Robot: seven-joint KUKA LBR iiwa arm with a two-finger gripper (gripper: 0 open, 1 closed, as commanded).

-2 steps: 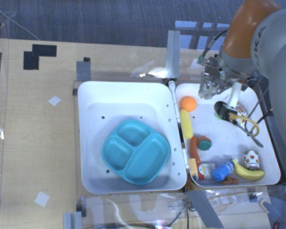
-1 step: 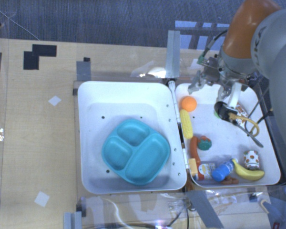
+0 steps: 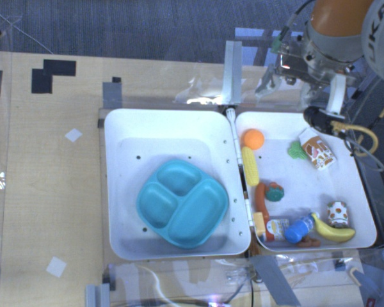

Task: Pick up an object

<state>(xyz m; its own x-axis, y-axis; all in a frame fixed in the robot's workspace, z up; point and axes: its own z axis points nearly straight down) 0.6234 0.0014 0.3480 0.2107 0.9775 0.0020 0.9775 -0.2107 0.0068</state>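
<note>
The right bin (image 3: 288, 123) holds several small things. An orange ball (image 3: 253, 139) lies by its left wall, and a yellow corn cob (image 3: 249, 165) is just below it. A green piece (image 3: 297, 149) touches a white and brown carton (image 3: 317, 152) at the far right. Lower down are a red sausage (image 3: 261, 200), a teal lump (image 3: 274, 192), a bottle with a blue cap (image 3: 289, 229), a banana (image 3: 333, 231) and a spotted white toy (image 3: 337, 213). My gripper (image 3: 285, 77) hangs high over the bin's far edge, apart from everything in it.
In the left bin (image 3: 125, 139) a blue divided plate (image 3: 182, 201) lies flat near the front. A grey post (image 3: 232, 72) stands behind the wall between the bins. The wooden bench (image 3: 45, 171) spreads out to the left.
</note>
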